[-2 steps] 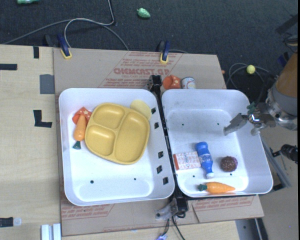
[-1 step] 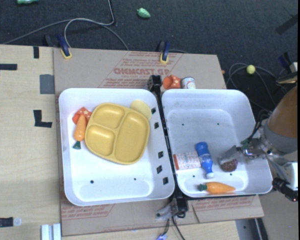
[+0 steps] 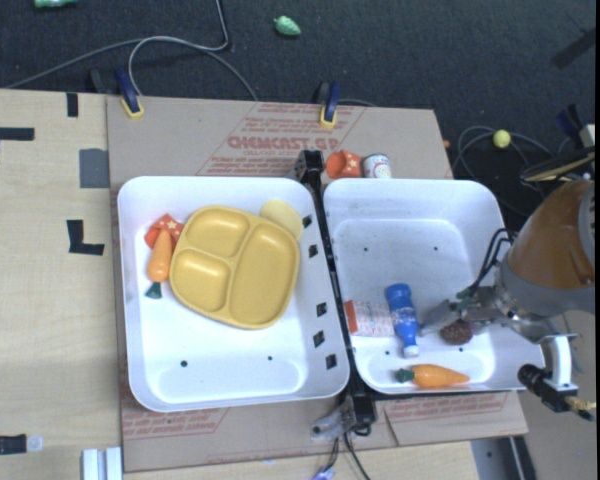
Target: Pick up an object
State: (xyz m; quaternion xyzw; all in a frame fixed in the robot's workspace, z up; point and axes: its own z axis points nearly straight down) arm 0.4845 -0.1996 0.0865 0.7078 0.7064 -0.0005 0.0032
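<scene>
The gripper (image 3: 458, 320) hangs low in the right bin (image 3: 420, 203), directly over a small dark brown object (image 3: 457, 333); its grip cannot be told. Nearby lie a blue bottle (image 3: 402, 316) and toy carrot (image 3: 436, 375).

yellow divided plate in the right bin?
No, the yellow divided plate lies in the left bin; the right bin holds a blue bottle.

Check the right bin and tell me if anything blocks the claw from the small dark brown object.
Nothing visible blocks it. The claw sits in the right bin, right at the small dark brown object, with no item between them. The blue bottle lies on the far side of the object from the arm, and the carrot lies nearer the bin's front wall.
</scene>
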